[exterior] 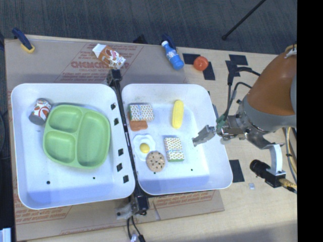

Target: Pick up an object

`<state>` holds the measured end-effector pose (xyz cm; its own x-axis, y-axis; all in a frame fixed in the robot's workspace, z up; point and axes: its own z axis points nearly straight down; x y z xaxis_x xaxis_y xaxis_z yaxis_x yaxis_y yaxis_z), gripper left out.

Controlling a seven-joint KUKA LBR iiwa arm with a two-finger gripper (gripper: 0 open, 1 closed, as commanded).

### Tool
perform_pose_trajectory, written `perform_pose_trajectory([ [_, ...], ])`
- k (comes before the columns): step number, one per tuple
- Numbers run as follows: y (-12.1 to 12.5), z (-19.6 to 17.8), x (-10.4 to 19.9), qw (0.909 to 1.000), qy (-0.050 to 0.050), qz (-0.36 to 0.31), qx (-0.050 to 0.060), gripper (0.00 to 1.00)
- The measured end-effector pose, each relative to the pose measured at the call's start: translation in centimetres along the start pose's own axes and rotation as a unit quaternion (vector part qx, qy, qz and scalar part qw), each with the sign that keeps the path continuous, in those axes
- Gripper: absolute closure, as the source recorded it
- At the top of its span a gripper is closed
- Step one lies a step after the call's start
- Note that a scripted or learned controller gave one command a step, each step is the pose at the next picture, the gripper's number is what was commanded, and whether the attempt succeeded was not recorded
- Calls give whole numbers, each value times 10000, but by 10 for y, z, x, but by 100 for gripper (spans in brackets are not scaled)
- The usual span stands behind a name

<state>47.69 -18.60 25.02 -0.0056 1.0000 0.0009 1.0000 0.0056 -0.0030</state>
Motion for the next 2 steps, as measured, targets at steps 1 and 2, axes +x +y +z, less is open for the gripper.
perform_pose_trajectory([
  [1,19,133,-25,10000,5,-6,18,0],
  [2,-1,144,32,10000,8,-13,12,0],
])
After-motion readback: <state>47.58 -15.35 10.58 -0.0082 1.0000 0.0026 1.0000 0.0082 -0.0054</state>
